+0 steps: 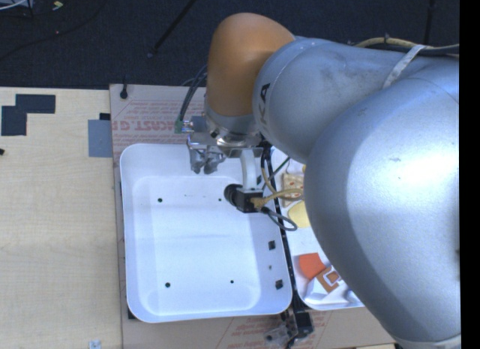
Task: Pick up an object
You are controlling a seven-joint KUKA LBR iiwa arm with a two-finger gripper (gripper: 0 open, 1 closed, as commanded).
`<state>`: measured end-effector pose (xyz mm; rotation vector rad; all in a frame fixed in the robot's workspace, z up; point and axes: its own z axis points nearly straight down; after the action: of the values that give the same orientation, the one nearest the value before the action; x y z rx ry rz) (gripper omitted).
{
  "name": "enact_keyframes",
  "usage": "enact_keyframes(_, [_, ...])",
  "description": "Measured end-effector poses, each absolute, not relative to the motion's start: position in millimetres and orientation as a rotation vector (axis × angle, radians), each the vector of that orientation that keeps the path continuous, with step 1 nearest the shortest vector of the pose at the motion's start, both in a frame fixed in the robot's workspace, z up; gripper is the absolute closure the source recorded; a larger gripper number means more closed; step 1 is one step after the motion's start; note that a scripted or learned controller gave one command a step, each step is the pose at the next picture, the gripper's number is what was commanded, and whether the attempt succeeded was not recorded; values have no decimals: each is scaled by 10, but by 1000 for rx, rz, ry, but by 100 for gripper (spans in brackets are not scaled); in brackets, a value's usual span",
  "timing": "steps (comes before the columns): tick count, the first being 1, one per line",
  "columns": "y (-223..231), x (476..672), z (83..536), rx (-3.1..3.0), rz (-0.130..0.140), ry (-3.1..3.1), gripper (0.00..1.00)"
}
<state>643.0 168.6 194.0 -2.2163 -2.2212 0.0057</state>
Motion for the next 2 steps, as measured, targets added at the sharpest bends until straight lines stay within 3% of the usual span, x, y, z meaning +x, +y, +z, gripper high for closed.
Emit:
enact_keyframes(1, [2486, 6434, 2184, -2214, -4, -2227, 100])
enact_keyframes(2, [2097, 5693, 1496, -2220, 16, -2216, 100])
